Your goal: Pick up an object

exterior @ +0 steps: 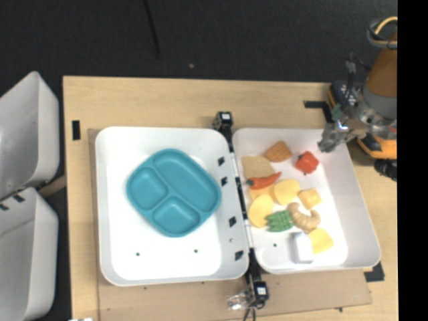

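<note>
Objects: a heap of toy food in the right bin (354, 206), all of it down and left of the fingers, nothing picked up so far
Red piece (307, 162): the nearest one to the fingers, just left and a bit below them, lying flat on the bin floor
Orange wedge (278, 152): further left of the fingers, next to a tan slice (253, 166)
Red chili (265, 180): below the tan slice, well off from the fingers
Yellow bits: a round one (286, 192), a small chunk (309, 197), a bigger slice (260, 211) and a block (322, 241), spread through the middle and lower part of the bin
Green piece (279, 221): tucked between the yellow slice and a curved tan piece (304, 217)
White block (302, 248): lowest in the pile, touching the yellow block, the farthest from the fingers
Gripper (330, 141): hangs over the top right corner of the right bin, about at the rim
Fingers: honestly can't tell if they're open or closed, too small and blurry
Arm (374, 92): comes in from the right edge, grey with the orange part above
Left bin (110, 246): way left of the fingers, holds a teal divided plate (173, 191) sitting flat
Bench (200, 92): light wood, both bins side by side on it
</note>
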`<state>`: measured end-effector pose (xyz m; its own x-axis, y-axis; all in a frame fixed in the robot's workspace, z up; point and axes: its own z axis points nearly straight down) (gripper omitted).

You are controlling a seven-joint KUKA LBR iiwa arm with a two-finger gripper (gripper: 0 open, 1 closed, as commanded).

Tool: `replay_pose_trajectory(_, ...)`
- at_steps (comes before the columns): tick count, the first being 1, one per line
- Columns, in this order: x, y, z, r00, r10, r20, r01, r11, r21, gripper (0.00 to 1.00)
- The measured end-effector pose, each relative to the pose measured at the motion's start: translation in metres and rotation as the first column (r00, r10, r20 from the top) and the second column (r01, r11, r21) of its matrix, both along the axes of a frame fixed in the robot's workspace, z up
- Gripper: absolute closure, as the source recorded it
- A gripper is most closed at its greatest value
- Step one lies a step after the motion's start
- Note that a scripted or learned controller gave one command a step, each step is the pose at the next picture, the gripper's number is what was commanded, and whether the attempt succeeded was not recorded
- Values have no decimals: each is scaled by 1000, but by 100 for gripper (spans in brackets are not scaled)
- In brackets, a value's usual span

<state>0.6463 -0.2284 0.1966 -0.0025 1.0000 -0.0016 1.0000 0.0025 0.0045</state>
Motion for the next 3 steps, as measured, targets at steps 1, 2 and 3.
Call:
replay_pose_trajectory(1, 1, -2, 47, 1000, 1, 1, -1, 1000, 0, 100)
replay_pose_trajectory(2, 13, 42, 49, 1000, 3, -4, -3, 1000, 2, 100)
replay_pose_trajectory(3, 16, 97, 57, 1000, 4, -5, -4, 1000, 3, 100)
